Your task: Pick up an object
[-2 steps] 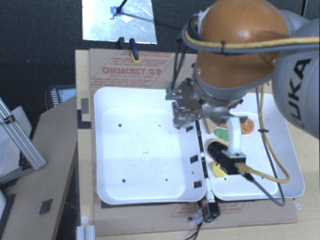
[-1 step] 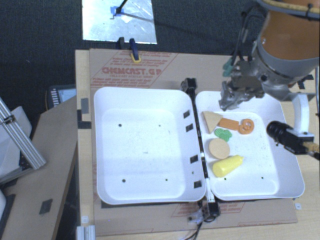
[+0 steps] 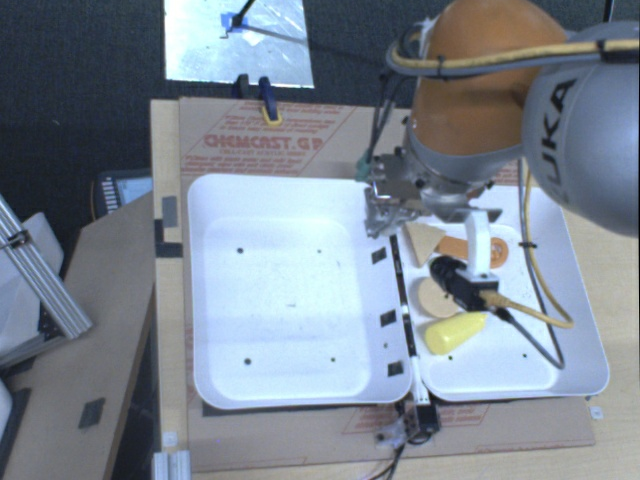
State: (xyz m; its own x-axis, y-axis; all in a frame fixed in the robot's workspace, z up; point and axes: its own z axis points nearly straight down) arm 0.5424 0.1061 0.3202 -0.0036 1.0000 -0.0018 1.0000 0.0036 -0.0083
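Observation:
My gripper (image 3: 384, 211) hangs low over the far left corner of the right bin (image 3: 575, 343), close to the ridge between the two bins. The arm's grey and orange body covers much of that bin's far side. In the right bin lie a yellow rounded piece (image 3: 455, 331) near the front, a tan disc (image 3: 434, 299) just behind it, a tan wedge (image 3: 424, 240) next to the gripper, and an orange round piece (image 3: 494, 253) partly hidden by the wrist. Nothing shows between the gripper and these things.
The left bin (image 3: 215, 208) lies beside the right one, both on a cardboard sheet (image 3: 280, 138). A blue and yellow clamp (image 3: 268, 103) stands at the cardboard's far edge. A yellow cable (image 3: 535, 303) loops over the right bin.

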